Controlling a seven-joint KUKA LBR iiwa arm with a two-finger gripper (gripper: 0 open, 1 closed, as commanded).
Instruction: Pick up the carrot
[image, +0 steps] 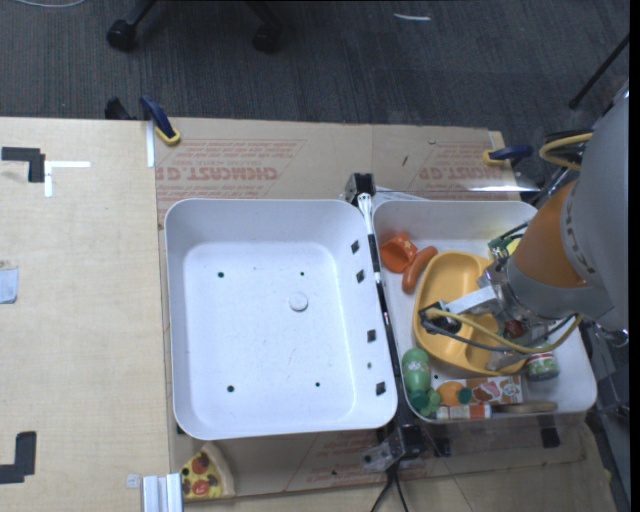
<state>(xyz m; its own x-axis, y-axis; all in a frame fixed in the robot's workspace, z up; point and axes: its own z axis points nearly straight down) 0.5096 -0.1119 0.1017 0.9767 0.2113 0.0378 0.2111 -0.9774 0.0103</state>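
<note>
Carrot (418, 268) in right bin (462, 228), between orange cup (396, 250) and yellow bowl (455, 277); arm (556, 246) above bowl.

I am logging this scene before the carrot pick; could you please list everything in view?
left bin: one, white, on cardboard
right bin: one, white, beside it
carrot: one, orange, right bin's far left, beside the bowl
bowl: one, yellow, mid right bin
green toys: two, green, right bin's near left corner
small items: several, mixed colours, along right bin's near wall
pizza slice: one, orange-red, in front of left bin
clamps: two, blue-yellow, cardboard's far edge
arm: one, grey with orange band, from the right
tool: one, over the bowl
</note>
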